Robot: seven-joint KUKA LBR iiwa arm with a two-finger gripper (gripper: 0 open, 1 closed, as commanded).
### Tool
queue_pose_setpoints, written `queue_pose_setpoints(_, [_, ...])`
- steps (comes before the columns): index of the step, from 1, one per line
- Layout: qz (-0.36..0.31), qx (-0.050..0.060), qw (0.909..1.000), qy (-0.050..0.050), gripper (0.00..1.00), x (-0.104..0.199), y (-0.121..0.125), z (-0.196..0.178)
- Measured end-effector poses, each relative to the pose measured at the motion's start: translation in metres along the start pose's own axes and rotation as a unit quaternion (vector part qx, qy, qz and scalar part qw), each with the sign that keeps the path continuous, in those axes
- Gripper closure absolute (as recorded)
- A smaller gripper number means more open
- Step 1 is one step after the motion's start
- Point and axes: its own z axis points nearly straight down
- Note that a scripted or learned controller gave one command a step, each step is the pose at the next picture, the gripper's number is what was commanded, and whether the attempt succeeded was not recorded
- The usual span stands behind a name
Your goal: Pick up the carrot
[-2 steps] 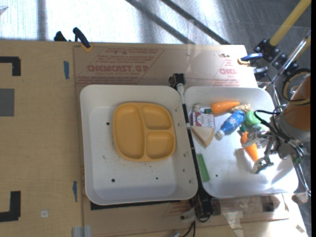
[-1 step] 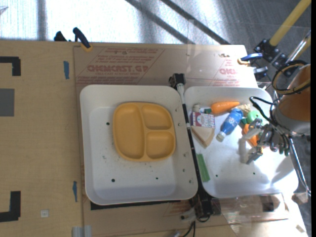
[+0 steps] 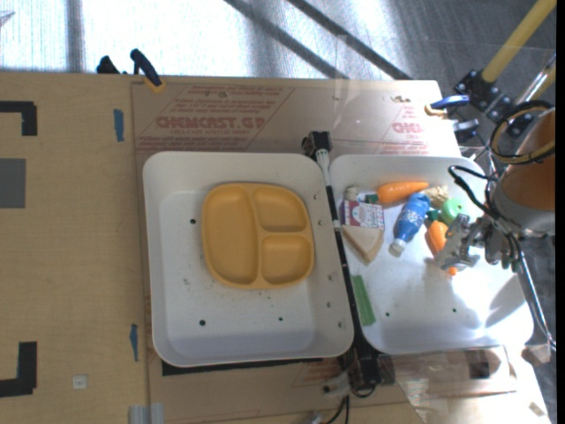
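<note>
Left bin (image 3: 168, 263): one yellow divided plate (image 3: 258, 234), three compartments. Right bin (image 3: 415, 325), left to right: small carton (image 3: 362, 213), tan wedge (image 3: 365, 242) just below it, green strip (image 3: 363, 299) by the left wall, blue bottle (image 3: 408, 223), carrot (image 3: 403, 190) lying near the far wall above the bottle. Claw (image 3: 457, 253): low over the bin's right side, beside a second orange piece (image 3: 436, 235); whether its fingers are parted cannot be told.

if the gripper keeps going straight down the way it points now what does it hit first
Probably the small orange carrot piece right under the gripper; depth is hard to judge from above, so it may touch the right bin floor instead.
</note>
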Motion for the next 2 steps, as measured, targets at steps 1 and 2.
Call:
queue_pose_setpoints(1, [0.000, 0.000, 1.0000, 0.001, 0.00, 0.001, 0.000, 0.001])
queue_pose_setpoints(2, [0.042, 0.001, 0.9991, 0.008, 0.00, -0.071, 0.001, 0.015])
